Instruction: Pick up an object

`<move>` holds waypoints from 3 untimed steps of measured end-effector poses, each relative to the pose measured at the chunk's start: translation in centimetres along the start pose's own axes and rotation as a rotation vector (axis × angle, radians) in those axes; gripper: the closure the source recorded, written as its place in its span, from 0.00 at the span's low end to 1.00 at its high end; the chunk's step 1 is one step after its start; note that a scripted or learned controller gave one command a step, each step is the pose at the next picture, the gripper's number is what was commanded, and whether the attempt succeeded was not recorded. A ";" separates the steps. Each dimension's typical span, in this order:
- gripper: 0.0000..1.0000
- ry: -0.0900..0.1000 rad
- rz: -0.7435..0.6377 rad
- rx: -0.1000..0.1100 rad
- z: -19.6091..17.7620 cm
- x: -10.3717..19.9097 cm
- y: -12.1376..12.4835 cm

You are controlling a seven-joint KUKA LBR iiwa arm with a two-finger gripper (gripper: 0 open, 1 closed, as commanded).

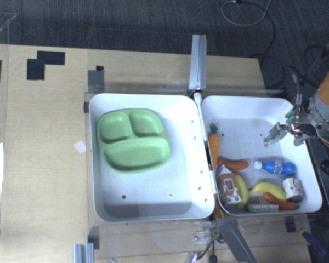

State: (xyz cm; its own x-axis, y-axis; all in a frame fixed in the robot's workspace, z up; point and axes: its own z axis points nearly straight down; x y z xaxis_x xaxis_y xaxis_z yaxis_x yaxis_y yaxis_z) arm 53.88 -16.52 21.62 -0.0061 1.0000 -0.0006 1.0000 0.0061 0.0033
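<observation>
Camera view: 2 white bins were seen side by side on the bench. The left bin (107,201) held a green divided tray (134,139), 3 compartments, lying flat toward the bin's upper left.

The right bin (247,106) held the objects, all crowded along its near side and left wall. An orange carrot (214,147) lay against the left wall, lengthwise. Near it a red sausage-like item (233,164) was seen, w/ a small printed box (228,186) just below it. A banana (241,189) lay beside the box, a 2nd banana (267,189) curved to its right. A blue bottle w/ white cap (276,167) lay on its side above the 2nd banana. A small can (293,188) was seen at the near right corner, and a dark flat bar (262,207) plus another red item (280,203) along the near wall.

The gripper (285,129) was positioned over the right bin's right part, approx. above bare floor, well apart from the objects. 1 finger (272,134) was seen angled toward the left. Nothing was seen between the fingers; whether they were spread or pressed together could not be told at this res.
</observation>
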 end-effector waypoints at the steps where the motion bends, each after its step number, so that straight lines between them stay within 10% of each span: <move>1: 0.00 -0.001 0.101 -0.005 12.0 -2.8 -2.4; 2: 1.00 -0.002 0.100 -0.010 10.9 -2.8 -2.2; 3: 1.00 -0.002 0.279 -0.010 12.6 -1.9 -2.3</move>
State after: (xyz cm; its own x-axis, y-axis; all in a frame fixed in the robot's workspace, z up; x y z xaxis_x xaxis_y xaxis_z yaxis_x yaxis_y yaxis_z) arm 51.62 -18.39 8.99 0.2692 0.9631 -0.0006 0.9630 -0.2691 0.0131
